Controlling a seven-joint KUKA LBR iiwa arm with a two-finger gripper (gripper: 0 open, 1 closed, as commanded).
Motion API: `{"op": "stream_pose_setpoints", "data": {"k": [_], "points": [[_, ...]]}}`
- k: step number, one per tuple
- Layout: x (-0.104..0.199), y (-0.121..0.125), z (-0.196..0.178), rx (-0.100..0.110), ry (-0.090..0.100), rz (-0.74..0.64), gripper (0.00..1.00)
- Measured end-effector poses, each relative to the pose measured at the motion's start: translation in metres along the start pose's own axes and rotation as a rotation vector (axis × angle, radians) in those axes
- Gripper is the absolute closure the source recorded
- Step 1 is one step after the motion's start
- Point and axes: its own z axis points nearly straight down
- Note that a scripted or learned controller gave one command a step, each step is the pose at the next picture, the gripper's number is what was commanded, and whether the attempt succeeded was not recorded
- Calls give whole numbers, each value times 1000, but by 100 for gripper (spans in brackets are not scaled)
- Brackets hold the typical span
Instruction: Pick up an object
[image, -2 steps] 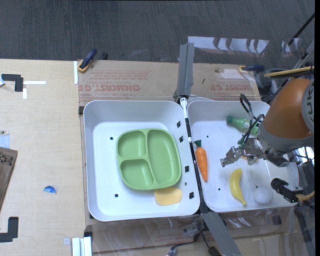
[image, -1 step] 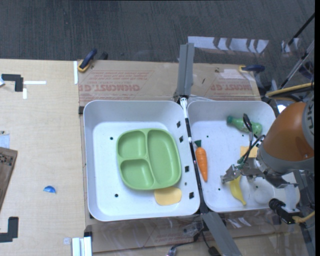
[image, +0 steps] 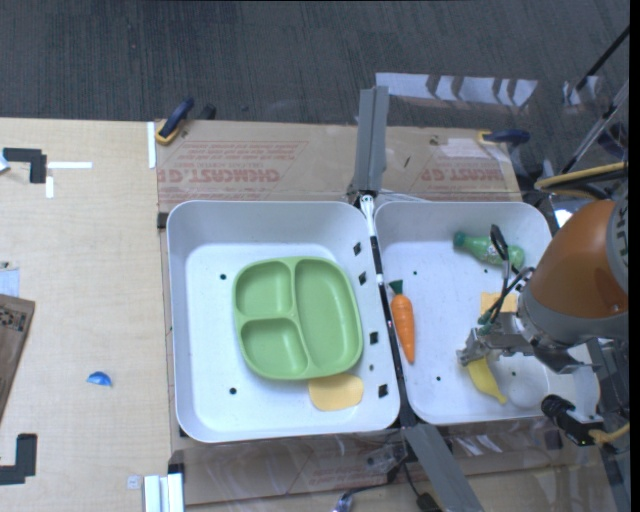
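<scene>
A: Two bins, side by side. Landmark = the divider (image: 378, 290) between them. Where was the gripper (image: 478, 352)?

B: Right of the divider, low in the right bin (image: 440, 235), directly over a yellow banana-like toy (image: 487, 380). Couldn't tell if it was closed or released, or gripping anything; the toy lay flat on the bin floor.

A: So progress?

B: Judged early-to-mid: arm (image: 585, 270) down at a target, nothing lifted. Grasp and lift were left to do.

A: Counts?

B: Right of the divider: 1 carrot (image: 403, 326) just beside it, 1 green toy (image: 485, 247) farther off near the top, 1 yellow toy, plus a yellow bit (image: 495, 303) half hidden by the arm. Left of it: 1 green divided plate (image: 298, 318) w/ 3 compartments, 1 yellow flat piece (image: 335, 392) touching the plate's lower edge.
</scene>
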Motion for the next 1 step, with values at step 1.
{"op": "stream_pose_setpoints", "data": {"k": [1], "points": [[86, 21, -93, -3, -2, -14, 100]]}}
